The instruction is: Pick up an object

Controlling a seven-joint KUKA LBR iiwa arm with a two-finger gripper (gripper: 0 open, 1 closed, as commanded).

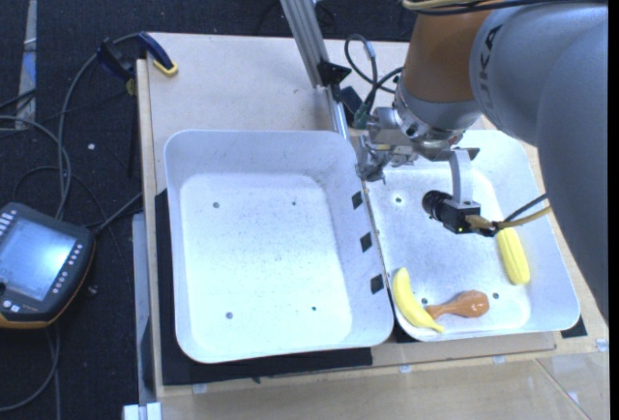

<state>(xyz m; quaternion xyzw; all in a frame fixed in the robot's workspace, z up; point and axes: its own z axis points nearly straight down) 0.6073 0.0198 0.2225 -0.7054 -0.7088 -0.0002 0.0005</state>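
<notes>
**Tool low over the right bin, grip unreadable**

Hard to make out: the tool (372, 168) at the inner wall of the right bin (546, 205), buried under the wrist hardware and cables, too small and cluttered to read as spread or pressed together. Cannot tell whether anything sits between its tips. Much of the right bin's far end covered by the grey arm (522, 41) with its orange band. Small black part (447, 208) with a cable hanging just above the bin floor, identity unclear.

Lying in the right bin's near half: a yellow banana (412, 302), curved, against the inner wall; a tan drumstick-shaped toy (462, 306) just beside it, touching or nearly so; a yellow corn cob (514, 256) near the outer wall, apart from both. All three resting on the floor, well clear of the tool.

Left bin (193, 157) beside it on the tabletop (232, 79)
</notes>
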